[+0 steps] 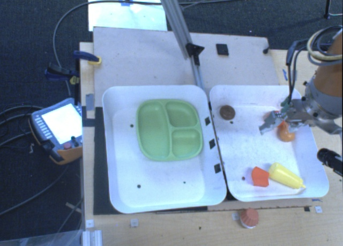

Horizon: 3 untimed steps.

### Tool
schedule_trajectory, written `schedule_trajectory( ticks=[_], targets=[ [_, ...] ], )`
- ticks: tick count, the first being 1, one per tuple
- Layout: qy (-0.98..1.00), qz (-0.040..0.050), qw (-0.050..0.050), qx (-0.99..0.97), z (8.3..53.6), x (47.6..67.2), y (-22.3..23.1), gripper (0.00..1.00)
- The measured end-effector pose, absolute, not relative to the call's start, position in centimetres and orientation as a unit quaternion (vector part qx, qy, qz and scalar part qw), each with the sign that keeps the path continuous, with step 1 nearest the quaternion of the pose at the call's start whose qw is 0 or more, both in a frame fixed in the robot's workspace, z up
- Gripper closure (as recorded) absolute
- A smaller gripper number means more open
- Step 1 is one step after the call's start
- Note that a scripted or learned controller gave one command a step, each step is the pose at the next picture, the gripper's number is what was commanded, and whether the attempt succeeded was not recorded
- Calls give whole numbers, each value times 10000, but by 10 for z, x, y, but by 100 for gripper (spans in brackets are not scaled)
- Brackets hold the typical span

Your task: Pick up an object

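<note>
Two shallow white bins sit side by side on a bench, seen from above at a slant. The left bin [123, 186] holds a pale green divided plate [169, 129] with three compartments, lying flat near the bin's middle, slightly toward the far edge.

The right bin [241, 148] holds four small things. A round brown object [227, 112] lies near its far left corner. An orange rounded object [286, 133] sits toward the right edge, about halfway along it. Near the front right corner, a red-orange block [260, 177] lies just beside a yellow cone-shaped object [286, 176], which lies on its side.

The grey arm [321, 97] reaches in from the right, over the right bin's right edge. Its gripper [274, 120] is low over the bin, right at the orange rounded object, whose top edge it overlaps. Whether the fingers are spread or pressed together cannot be told, nor whether they touch the object.

A handheld control pendant [58, 129] with a lit screen rests left of the bench. A slanted metal pole [177, 17] crosses the far side. A small round orange-brown disc [248, 217] lies on the bench in front of the right bin.
</note>
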State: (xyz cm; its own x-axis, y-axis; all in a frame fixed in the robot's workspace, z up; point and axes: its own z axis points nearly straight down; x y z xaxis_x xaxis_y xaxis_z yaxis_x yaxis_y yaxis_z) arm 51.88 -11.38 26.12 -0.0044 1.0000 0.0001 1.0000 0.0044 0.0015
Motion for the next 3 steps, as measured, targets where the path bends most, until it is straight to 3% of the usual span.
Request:
schedule_trajectory(
  ticks=[3],
  targets=[
    [7074,-4,-11,7068,117,507,-114,0]
  ],
)
